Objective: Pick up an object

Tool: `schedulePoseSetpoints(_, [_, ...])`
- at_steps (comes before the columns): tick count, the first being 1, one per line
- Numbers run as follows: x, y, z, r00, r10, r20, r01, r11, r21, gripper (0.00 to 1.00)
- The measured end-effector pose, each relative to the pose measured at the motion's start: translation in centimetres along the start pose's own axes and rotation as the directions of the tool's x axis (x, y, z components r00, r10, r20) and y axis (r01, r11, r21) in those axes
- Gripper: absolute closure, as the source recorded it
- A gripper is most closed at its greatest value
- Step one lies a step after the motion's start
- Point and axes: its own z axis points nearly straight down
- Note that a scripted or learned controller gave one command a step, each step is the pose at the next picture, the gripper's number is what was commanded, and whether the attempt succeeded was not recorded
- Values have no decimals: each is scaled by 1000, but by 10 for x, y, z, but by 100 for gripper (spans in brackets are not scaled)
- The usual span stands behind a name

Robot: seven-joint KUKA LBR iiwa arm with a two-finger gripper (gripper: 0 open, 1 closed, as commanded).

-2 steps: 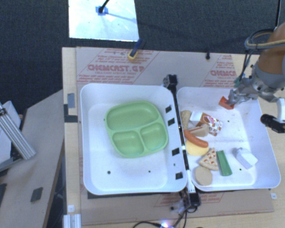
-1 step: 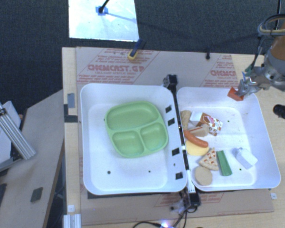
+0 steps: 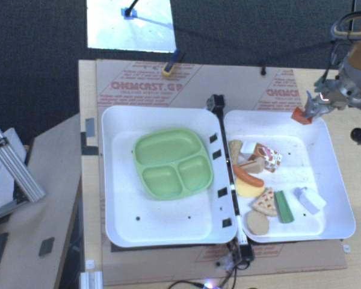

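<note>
The gripper [image 3: 311, 108] hovers at the right bin's [image 3: 334, 155] far rim, clamped on a small red piece [image 3: 301, 115], while the remaining toy food [image 3: 259, 182] lies below-left of it.

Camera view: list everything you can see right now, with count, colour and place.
Bins: 2, white, side by side on the bench.
Divided tray: 1, green, left bin.
Hot dog sausage: 1, orange-red, right bin, left side.
Pizza slice: 1, yellow-red, right bin, near front.
Green stick: 1, green, right of pizza slice.
Round cookie: 1, tan, front left corner of right bin.
White block: 1, white, right bin, right side.
Gripper: 1, grey with an orange-red tip, above the right bin's back rim.
</note>
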Motion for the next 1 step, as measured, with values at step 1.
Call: schedulePoseSetpoints(1, [45, -12, -7, 1000, -3, -1, 3, 1000, 3, 100])
